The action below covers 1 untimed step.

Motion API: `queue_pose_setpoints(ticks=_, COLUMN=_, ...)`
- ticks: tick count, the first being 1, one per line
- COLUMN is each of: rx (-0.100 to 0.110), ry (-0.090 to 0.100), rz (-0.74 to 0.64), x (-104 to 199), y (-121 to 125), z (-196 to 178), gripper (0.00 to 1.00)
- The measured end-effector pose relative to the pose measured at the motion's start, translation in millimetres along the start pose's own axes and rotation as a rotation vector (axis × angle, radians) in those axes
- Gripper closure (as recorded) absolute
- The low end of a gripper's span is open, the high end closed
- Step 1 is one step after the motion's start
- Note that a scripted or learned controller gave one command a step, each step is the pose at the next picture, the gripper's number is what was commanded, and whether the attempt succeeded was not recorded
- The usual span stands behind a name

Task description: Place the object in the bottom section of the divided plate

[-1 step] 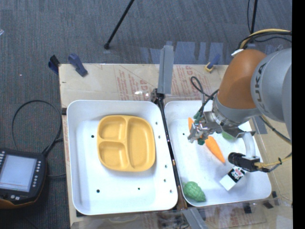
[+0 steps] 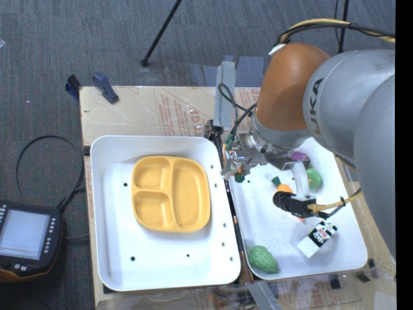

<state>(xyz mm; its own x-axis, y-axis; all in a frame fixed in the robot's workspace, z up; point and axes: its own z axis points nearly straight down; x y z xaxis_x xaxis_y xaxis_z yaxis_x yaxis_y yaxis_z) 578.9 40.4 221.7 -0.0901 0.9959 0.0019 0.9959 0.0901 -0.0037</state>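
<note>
1. I see the yellow divided plate point(image 2: 171, 193) lying in the middle of the left bin point(image 2: 110, 237).
2. The gripper point(image 2: 240, 170) hangs over the right bin's point(image 2: 348, 250) upper left corner.
3. A green object point(image 2: 263, 258) lies near that bin's lower left corner.

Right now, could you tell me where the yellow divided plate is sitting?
In the camera view, the yellow divided plate lies in the left white bin, toward its upper middle, across the bins' shared edge from the gripper.

Teach pendant point(image 2: 26, 237) at left, blue clamp point(image 2: 103, 86) on bench corner.
</note>
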Motion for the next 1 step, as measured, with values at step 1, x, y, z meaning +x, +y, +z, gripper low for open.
queue_pose_setpoints(ticks=1, rx=0.003, ry=-0.002, rz=0.001, x=-1.6, y=-0.8, z=1.5, gripper=0.00)
